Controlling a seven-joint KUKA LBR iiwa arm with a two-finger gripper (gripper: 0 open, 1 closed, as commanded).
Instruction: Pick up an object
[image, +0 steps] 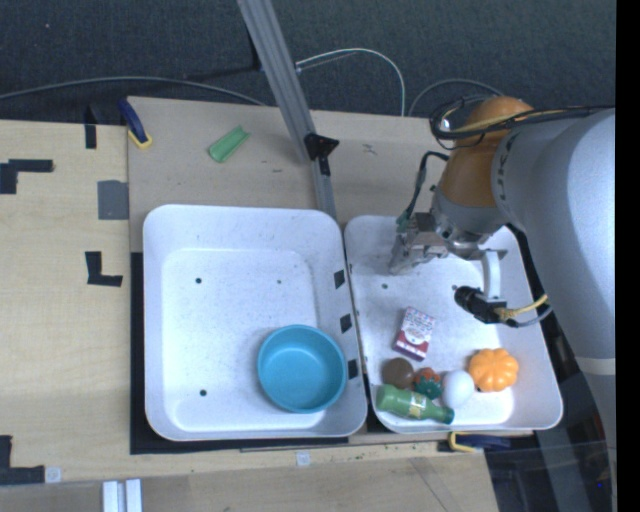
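Reaching in over the right bin (372, 262), the gripper (408, 252) hangs above the bare far part of that bin's floor — whether its fingers are open or closed I cannot tell. Nearer than the gripper lies a small red and white box (415, 333). Beyond the box, at the bin's near edge, are a brown ball (398, 372), a green bottle (413, 404), a white egg (458, 387) and an orange pumpkin (493, 369). A blue bowl (301, 367) sits in the left bin (180, 235).

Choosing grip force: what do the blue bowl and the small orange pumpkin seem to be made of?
Blue bowl: likely smooth moulded plastic, given its even colour and soft sheen. Orange pumpkin: probably plastic or rubbery toy, ribbed and matte; too small to be sure.
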